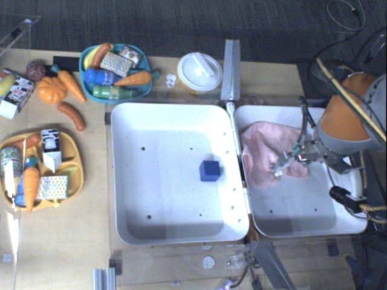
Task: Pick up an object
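While the gripper (289, 160) is hovering low over the pink cloth (266, 153) that is lying crumpled in the right bin (314, 219), its closure unclear, the cloth is looking soft, light and floppy, best pinched at a raised fold.

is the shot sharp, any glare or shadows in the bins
In the camera view the image is soft and slightly grainy; the left bin shows a mild bright sheen and grey shadow along its lower edge; the blue cube stays readable; the tool over the pink cloth is blurry, fine detail lost.
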Robot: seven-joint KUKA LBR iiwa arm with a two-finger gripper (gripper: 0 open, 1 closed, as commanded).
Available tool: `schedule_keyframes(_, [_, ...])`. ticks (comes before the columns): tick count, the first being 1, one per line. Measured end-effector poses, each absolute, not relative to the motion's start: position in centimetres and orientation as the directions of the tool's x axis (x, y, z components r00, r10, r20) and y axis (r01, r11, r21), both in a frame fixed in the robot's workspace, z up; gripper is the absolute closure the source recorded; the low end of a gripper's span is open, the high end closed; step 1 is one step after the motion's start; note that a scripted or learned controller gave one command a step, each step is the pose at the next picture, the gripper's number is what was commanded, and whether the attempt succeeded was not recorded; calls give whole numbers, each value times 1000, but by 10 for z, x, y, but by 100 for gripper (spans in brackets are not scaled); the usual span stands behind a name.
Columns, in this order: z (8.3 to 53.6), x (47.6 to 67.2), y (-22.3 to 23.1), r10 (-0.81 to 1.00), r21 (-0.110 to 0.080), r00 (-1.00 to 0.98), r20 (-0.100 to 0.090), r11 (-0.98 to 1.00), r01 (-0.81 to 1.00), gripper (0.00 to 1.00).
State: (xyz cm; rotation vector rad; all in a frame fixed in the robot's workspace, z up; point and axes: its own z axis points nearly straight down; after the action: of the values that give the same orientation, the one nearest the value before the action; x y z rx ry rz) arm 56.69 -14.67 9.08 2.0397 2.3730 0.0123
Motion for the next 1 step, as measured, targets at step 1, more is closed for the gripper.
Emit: schedule_keyframes(1, [91, 567, -134, 975, 15, -224, -8, 224, 974, 0])
